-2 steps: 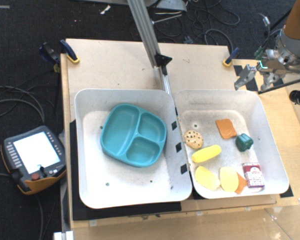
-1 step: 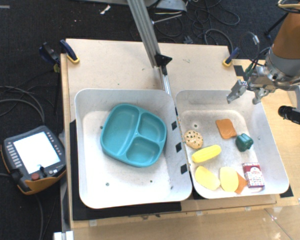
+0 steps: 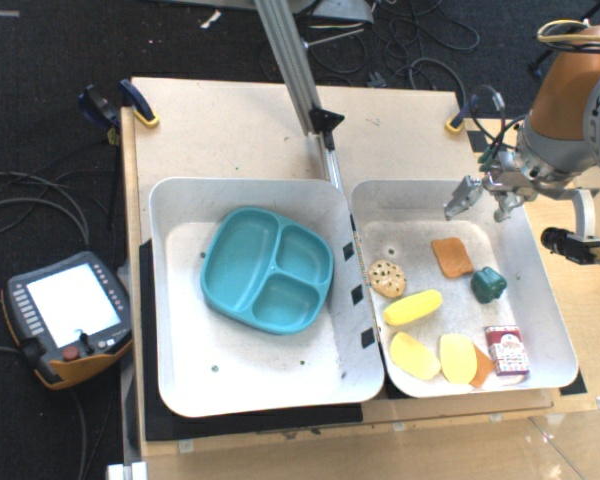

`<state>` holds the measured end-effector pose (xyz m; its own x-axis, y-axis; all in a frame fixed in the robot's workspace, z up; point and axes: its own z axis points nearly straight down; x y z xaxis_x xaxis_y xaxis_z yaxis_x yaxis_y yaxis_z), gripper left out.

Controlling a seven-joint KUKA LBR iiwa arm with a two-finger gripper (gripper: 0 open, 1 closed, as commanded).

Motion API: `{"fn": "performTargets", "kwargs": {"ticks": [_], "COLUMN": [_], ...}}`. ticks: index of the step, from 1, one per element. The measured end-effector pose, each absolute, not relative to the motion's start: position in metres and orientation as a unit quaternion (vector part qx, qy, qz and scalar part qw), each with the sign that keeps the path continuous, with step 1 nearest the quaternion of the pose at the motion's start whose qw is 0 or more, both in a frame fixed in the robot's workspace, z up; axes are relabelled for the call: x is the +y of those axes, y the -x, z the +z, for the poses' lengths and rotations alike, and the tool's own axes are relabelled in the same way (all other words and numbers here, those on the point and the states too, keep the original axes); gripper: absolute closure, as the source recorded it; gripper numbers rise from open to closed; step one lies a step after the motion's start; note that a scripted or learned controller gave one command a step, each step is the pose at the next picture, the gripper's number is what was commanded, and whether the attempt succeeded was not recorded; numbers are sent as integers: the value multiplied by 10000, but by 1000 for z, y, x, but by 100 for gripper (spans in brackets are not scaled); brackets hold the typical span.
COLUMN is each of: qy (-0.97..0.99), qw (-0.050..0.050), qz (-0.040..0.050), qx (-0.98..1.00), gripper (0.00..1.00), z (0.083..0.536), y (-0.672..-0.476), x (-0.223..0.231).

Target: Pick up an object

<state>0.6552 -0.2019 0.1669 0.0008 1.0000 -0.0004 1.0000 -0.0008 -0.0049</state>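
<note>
My gripper (image 3: 483, 201) hangs over the far right part of the right bin (image 3: 550, 298), its two fingers spread open with nothing between them. Below it in that bin lie an orange-brown slab (image 3: 452, 257), a small green block (image 3: 489, 284), a speckled round cookie (image 3: 386, 278), a yellow banana-like piece (image 3: 412, 307), two yellow wedges (image 3: 416, 356) (image 3: 458, 358) and a red and white packet (image 3: 506, 351). The gripper is above and apart from all of them.
The left bin (image 3: 180, 358) bears a turquoise divided plate (image 3: 268, 269). A slanted metal pole (image 3: 292, 53) runs down to the gap between the bins. A teach pendant (image 3: 68, 314) lies on the floor at the left. Clamps sit at the bench's back corners.
</note>
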Motion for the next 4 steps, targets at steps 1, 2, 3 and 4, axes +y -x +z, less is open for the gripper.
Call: {"fn": "performTargets", "kwargs": {"ticks": [1,2,3,4], "qy": [7070,7066,7059,7062], "qw": [14,-21,-33,-29], "qz": [15,-5,-21,-17], "qx": [-7072,-7076,-7083,-7080], "gripper": [0,100,100,100], "z": [124,138,186,222], "y": [-653,-655,-662,-663], "x": [-200,-200,-192,-192]}}
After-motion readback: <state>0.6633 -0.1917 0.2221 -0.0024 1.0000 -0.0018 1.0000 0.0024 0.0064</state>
